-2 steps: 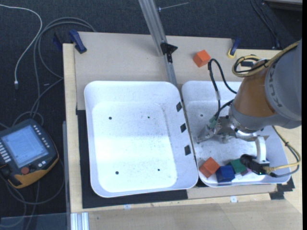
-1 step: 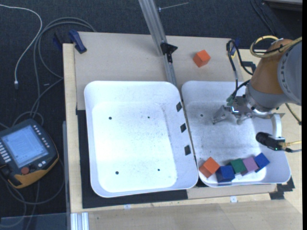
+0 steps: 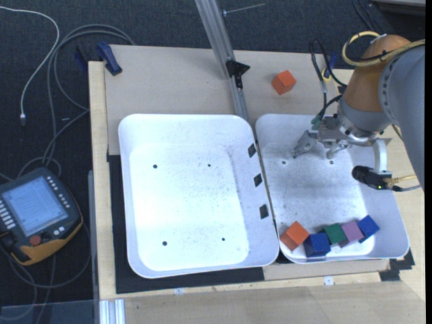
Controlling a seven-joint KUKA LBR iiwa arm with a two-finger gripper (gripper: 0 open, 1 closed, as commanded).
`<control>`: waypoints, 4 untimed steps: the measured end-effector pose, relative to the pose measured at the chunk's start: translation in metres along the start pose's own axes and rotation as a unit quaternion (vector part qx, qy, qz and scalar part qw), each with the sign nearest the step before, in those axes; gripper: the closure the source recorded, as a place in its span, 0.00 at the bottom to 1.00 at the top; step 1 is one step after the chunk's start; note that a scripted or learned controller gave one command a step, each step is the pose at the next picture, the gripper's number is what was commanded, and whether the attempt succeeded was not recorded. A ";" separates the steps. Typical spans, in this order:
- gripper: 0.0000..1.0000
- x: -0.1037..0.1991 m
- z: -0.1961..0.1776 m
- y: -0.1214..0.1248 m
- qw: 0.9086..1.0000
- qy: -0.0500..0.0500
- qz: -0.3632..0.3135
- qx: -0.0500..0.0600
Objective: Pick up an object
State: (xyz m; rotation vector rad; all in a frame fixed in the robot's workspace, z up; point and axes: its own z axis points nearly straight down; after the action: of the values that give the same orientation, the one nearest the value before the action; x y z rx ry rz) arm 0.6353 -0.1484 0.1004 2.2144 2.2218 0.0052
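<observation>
Along the front edge of the right bin (image 3: 398,245) lies a row of cubes: orange (image 3: 294,235), blue (image 3: 316,245), green (image 3: 335,235), purple (image 3: 352,231) and another blue (image 3: 368,226). A further orange cube (image 3: 284,82) rests on the bench behind the bins. My gripper (image 3: 314,152) hangs over the back half of the right bin, well behind the row of cubes. It is open, fingers spread, with nothing between them.
The left bin (image 3: 131,137) sits beside the right one. A slanted aluminium pole (image 3: 216,32) rises behind the gap between the bins. A blue clamp (image 3: 108,58) grips the bench's back left corner. A teach pendant (image 3: 34,211) and cables lie on the floor at left.
</observation>
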 end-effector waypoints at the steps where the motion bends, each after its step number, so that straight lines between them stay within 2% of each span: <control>1: 1.00 -0.001 -0.012 -0.001 1.000 -0.001 0.000 0.001; 4: 1.00 0.000 -0.044 0.002 1.000 -0.003 -0.003 -0.002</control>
State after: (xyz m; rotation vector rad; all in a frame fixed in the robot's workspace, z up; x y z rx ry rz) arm 0.6366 -0.1487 0.1449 2.2022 2.2224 0.0031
